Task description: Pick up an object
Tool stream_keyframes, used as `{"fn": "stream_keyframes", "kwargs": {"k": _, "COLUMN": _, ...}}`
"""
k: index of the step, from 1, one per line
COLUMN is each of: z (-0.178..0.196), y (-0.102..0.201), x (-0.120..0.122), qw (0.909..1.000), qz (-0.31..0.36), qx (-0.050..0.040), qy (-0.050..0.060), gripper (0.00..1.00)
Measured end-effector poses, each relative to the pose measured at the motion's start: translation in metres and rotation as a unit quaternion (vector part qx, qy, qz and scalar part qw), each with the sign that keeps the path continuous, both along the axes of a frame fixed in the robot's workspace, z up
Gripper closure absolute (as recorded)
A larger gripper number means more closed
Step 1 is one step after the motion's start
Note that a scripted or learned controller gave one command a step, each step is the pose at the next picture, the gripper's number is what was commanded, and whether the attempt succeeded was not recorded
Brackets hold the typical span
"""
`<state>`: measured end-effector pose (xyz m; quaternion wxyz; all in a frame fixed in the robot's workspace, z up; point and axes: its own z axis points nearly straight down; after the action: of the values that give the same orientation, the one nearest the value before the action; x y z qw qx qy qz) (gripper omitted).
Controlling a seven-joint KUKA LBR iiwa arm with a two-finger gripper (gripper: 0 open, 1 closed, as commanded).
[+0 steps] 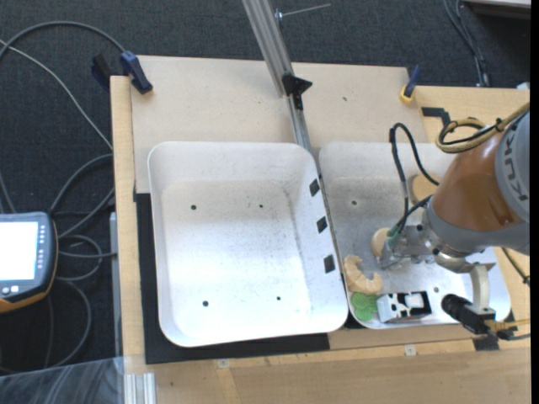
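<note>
In the right bin (358,171), my gripper (393,255) is low over the front part, with the grey and orange arm reaching in from the right. A pale yellowish round thing (381,241) sits right against the gripper's left side, partly hidden by it. A tan curved piece (357,273) lies just left of the gripper by the bin's left wall. In front of that are a green flat thing (365,306) and a small black-and-white box (402,305) at the front rim.
The left bin (168,171) stands beside the right one, with a wall carrying black tabs (321,224) between them. A metal pole (268,36) rises from the back of the bench. Clamps sit at the bench's back corners.
</note>
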<state>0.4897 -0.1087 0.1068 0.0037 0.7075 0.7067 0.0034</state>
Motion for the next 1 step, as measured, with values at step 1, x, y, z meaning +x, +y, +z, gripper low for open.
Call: {"fn": "stream_keyframes", "kwargs": {"k": 1, "z": 0.0519, "y": -0.0073, "x": 0.009, "qw": 1.0, "qz": 0.001, "qx": -0.0005, "qy": 0.002, "gripper": 1.0}}
